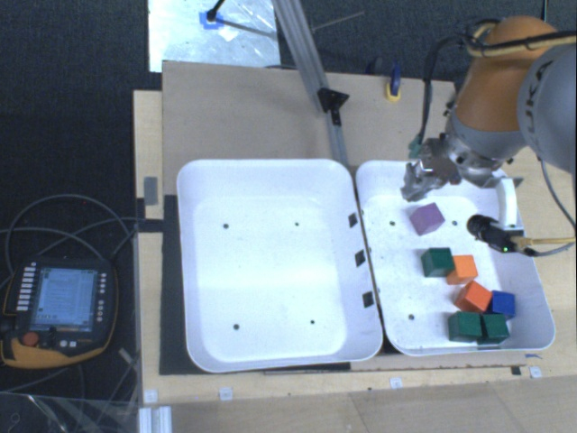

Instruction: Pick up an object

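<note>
My gripper [416,188] hangs over the far part of the right bin [389,289], just above and left of a purple block [426,217]. Nothing shows between its fingers. Farther toward the front lie a dark green block [437,262], an orange block [464,268], a second orange block [475,296], a blue block [502,304] and two green blocks [478,327] in the front right corner.
The left bin [194,242] sits beside the right one, sharing a middle wall with black clips [360,258]. A slanted metal pole [306,52] crosses the bench at the back. A teach pendant [59,309] lies off to the left.
</note>
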Tool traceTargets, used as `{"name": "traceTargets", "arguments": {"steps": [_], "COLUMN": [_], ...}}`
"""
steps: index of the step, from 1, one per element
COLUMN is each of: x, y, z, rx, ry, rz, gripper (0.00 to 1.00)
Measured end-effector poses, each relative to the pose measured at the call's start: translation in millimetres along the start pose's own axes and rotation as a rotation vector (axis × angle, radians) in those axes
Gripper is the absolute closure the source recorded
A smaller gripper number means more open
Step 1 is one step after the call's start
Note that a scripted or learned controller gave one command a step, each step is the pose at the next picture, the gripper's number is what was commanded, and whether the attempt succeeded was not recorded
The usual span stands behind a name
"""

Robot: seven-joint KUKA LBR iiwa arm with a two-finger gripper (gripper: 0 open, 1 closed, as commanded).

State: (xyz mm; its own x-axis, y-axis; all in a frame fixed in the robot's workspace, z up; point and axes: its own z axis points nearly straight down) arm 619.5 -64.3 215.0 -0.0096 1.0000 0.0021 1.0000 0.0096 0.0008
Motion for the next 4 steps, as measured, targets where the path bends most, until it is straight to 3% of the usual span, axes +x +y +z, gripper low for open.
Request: {"name": "traceTargets", "arguments": {"steps": [1, 3, 4], "x": [47.3, 144.6, 141.1], "y": [-22.6, -41.4, -41.0], "z": [2.0, 5.6, 5.4], "rx": [0.002, 0.0, -0.001], "ry": [0.0, 0.001, -0.001], "rz": [0.0, -0.001, 0.005], "gripper": [1.0, 1.0, 0.0]}}
